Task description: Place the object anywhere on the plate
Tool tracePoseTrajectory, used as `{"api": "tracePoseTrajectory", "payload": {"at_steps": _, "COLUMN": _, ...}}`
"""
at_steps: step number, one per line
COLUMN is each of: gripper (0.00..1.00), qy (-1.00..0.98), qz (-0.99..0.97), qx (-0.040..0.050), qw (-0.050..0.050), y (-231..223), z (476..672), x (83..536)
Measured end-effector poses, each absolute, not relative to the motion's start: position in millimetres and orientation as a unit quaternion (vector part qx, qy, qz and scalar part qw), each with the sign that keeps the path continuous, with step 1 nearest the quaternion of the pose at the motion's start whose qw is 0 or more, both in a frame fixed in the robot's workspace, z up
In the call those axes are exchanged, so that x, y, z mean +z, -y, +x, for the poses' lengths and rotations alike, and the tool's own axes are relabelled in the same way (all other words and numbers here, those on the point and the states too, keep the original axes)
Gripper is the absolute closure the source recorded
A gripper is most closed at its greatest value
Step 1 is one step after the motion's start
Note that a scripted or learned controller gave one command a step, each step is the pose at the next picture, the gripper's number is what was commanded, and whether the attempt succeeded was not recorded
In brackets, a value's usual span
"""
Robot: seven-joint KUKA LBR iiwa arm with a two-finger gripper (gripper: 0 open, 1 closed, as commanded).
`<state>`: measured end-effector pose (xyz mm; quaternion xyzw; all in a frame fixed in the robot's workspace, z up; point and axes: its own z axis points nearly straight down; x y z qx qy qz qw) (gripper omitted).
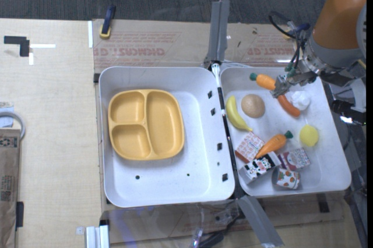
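Hand (pixel 284 87), reaching in from the right under the orange-banded arm (pixel 341 11), hangs low over the right bin's (pixel 332 180) far corner, just above a carrot (pixel 288 105); its finger state cannot be told. Yellow plate (pixel 147 124) sits in the left bin (pixel 169 186).

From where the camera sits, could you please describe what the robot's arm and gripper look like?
The arm enters at the right with a rounded orange section above a grey wrist body. Thin dark cables loop beside the wrist. The small grey metal gripper tapers below it.
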<state>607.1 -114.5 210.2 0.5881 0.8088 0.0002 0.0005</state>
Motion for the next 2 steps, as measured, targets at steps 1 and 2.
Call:
{"api": "tracePoseTrajectory", "payload": {"at_steps": 1, "gripper": 1.0, "qy": -0.878, "qz": 0.478, "qx": -0.0003, "qw": 0.001, "y": 176, "z": 571.0, "x": 256}}
{"api": "tracePoseTrajectory", "payload": {"at_steps": 2, "gripper": 1.0, "qy": -0.859, "qz": 0.511, "qx": -0.0007, "qw": -0.001, "y": 85, "z": 578.4, "x": 190}}
